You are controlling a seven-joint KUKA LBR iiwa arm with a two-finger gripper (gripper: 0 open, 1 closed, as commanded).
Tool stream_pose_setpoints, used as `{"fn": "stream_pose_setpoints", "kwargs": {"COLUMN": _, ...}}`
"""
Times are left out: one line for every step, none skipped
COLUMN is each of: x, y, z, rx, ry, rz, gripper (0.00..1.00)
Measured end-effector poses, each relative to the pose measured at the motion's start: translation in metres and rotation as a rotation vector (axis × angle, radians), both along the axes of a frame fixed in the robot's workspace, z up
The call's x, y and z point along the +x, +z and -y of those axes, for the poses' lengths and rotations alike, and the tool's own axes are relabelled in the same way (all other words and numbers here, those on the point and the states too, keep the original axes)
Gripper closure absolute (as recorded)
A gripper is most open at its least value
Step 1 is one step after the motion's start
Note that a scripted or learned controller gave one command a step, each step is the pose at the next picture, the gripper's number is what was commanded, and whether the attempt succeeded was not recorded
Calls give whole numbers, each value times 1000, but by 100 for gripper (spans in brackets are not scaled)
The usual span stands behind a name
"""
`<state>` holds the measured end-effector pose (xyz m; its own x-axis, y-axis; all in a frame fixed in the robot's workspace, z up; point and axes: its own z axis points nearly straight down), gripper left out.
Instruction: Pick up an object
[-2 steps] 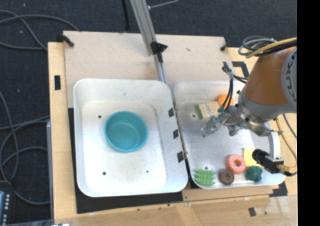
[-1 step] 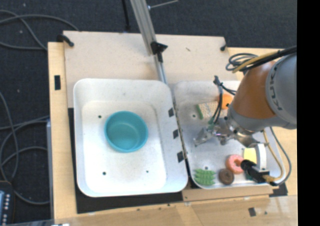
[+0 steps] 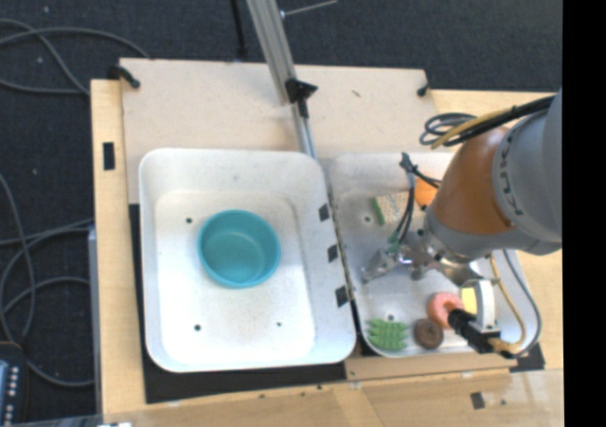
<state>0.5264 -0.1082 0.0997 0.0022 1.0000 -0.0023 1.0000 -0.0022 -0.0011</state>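
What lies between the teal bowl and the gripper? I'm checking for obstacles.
The camera view shows bare white bin floor, then the adjoining bin rims with black clips. Teal bowl sits left, gripper right.

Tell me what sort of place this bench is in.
Most likely a robotics lab set up for grasping trials: a grey and orange arm reaches over two white bins, small toy-like items lie in one, and loose cables run across dark carpet.

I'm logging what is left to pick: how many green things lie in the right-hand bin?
2: a ridged green piece near the front rim, and a small green strip farther back. The arm may hide others.
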Motion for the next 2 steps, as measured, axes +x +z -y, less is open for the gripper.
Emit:
{"fn": "stream_pose_setpoints", "kwargs": {"x": 1, "y": 12, "z": -1, "rx": 3, "ry": -5, "rz": 5, "gripper": 100}}
{"fn": "stream_pose_setpoints", "kwargs": {"x": 0, "y": 56, "z": 5, "rx": 2, "ry": -3, "rz": 7, "gripper": 100}}
